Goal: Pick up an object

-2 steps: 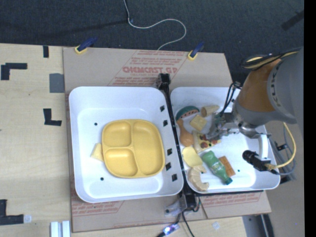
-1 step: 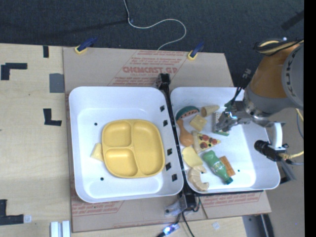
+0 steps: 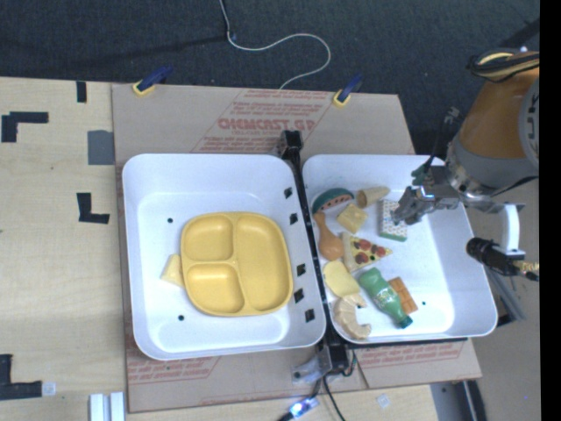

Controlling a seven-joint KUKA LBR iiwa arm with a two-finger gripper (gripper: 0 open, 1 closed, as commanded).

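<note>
Reaching in from three o'clock, the grey KUKA arm [image 3: 491,139] with its orange band lowers its tool [image 3: 408,207] over the upper part of the right bin [image 3: 456,270], just above a small white-and-green patterned card [image 3: 391,222] — whether the tool's grip is wide or narrow cannot be told from this angle, and nothing shows between its tips. Toy food crowds the bin's nine o'clock side: a watermelon slice [image 3: 331,201] at the top, a cheese wedge [image 3: 352,218] and a pizza slice [image 3: 367,252] beside it, and a green bottle [image 3: 383,296] toward six o'clock, with a croissant-like piece [image 3: 351,319] near the rim. In the left bin [image 3: 149,261] a yellow divided plate [image 3: 237,263] sits at centre — a pale yellow wedge [image 3: 171,270] touches its nine o'clock edge. Both bins rest on a cardboard sheet [image 3: 263,121] clipped to the surface.
</note>
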